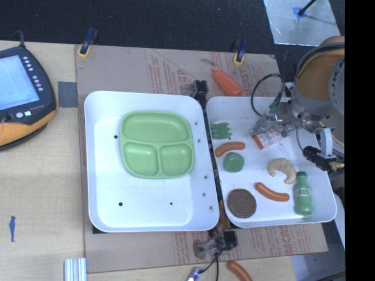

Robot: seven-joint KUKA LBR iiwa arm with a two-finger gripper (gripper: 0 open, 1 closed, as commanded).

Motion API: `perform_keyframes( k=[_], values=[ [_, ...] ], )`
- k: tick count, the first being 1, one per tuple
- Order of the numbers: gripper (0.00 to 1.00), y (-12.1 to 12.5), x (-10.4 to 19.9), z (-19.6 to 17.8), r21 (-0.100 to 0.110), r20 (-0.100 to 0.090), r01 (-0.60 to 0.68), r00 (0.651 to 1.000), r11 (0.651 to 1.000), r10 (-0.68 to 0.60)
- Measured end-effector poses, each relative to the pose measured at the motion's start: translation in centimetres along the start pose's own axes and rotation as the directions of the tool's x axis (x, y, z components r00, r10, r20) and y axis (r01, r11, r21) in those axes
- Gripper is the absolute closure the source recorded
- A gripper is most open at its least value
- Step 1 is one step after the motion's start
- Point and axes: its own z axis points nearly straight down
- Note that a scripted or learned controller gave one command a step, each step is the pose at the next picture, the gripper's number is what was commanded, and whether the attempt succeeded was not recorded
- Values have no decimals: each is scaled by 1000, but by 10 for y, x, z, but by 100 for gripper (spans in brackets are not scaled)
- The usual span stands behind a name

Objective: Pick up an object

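gripper (pixel 270 124): mine, was low over the right bin's (pixel 328 215) far edge, arm in from the right
fingers: couldn't tell how far apart, cables in the way
packet (pixel 268 138): red-and-white, right under my tips, near far edge; held or not, unclear
croissant (pixel 283 169): mid-right
green bottle (pixel 303 194): by right edge
sausages: one (pixel 229 148) near left edge, one (pixel 272 192) toward near edge
brown patty (pixel 241 203): near-left corner
left bin (pixel 146 218): green divided plate (pixel 157 143)

No legible txt anywhere.
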Motion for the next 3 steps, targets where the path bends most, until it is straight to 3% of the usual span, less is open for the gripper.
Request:
perform_keyframes(
  k=[1, 2, 3],
  values=[
    [100, 1, -1, -12, -2, 1, 2, 1000, 1000, -2],
    [100, -21, -25, -75, -3, 0, -1, 1000, 1000, 1],
    [0, -21, -25, -75, -3, 0, -1, 1000, 1000, 1]
  ],
)
